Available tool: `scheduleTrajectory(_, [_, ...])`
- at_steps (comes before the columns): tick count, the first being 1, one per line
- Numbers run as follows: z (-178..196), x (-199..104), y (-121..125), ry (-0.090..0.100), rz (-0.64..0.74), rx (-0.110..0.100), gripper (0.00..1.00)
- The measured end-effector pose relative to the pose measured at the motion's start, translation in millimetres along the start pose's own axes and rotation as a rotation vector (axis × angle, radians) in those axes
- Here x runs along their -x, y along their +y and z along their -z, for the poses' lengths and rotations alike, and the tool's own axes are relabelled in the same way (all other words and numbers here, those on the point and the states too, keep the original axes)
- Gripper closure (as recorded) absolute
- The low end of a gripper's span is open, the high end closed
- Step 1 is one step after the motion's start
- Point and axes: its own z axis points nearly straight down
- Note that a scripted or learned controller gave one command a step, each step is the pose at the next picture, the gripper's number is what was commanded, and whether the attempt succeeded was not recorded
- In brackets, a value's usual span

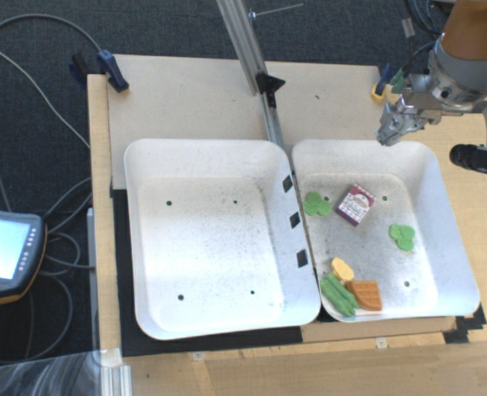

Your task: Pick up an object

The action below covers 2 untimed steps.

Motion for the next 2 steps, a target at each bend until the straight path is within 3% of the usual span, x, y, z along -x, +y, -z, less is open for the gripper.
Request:
scheduleTrajectory(1, [-16, -46, -8, 0.004, 0.003, -0.013, 1.0])
scheduleTrajectory(2, [-16, -101, -15, 0.005, 0.005, -0.012, 1.0])
